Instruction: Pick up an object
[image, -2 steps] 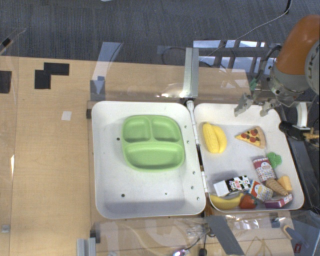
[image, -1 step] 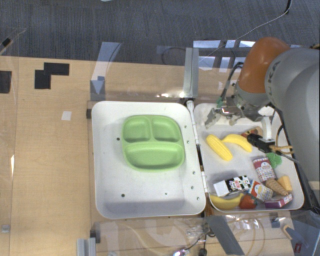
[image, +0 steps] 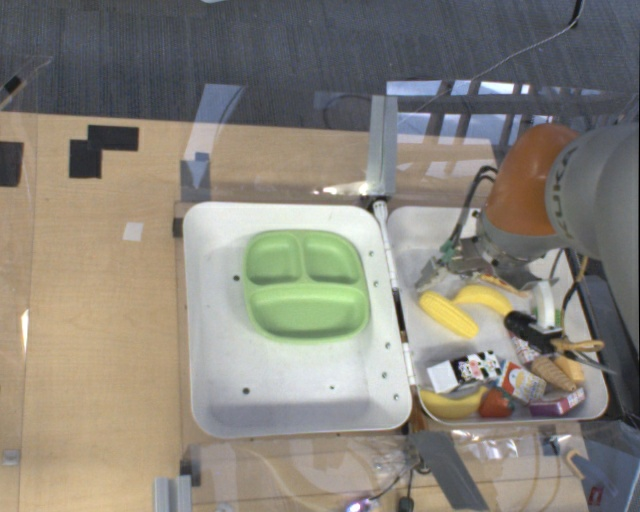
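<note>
My claw (image: 452, 262) hangs low in the right bin (image: 405, 225), just above the corn cob (image: 447, 314). I cannot tell its state. A green tray (image: 304, 284) sits in the left bin (image: 215, 330).

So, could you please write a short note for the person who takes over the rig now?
Claw: low over the right bin, above the corn cob; nothing is seen held.
Things: corn cob and a banana near the claw; another banana, a tomato and small packets along the near wall. The green divided plate lies in the left bin.
Done: no pick yet.
Left: grasp one object and lift it.
</note>
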